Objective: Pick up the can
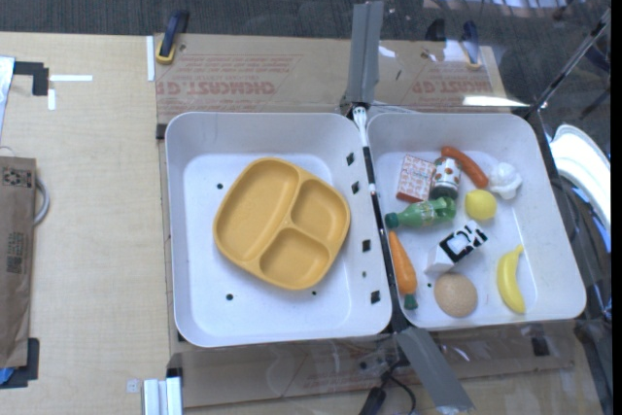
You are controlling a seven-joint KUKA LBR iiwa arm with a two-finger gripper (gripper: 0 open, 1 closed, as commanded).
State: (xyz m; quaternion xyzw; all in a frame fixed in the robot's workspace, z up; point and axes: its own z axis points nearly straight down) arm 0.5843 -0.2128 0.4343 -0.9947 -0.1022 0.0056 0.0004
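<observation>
The can is small, with a dark top and a red and white label. It stands in the right bin near its back middle. It touches a red and white carton on its left, an orange sausage-like piece behind it and the green bottle lying in front of it.
The right bin also holds a lemon, a white garlic-like lump, a black and white box, a banana, a carrot and a round tan bun. A yellow divided plate lies in the left bin.
</observation>
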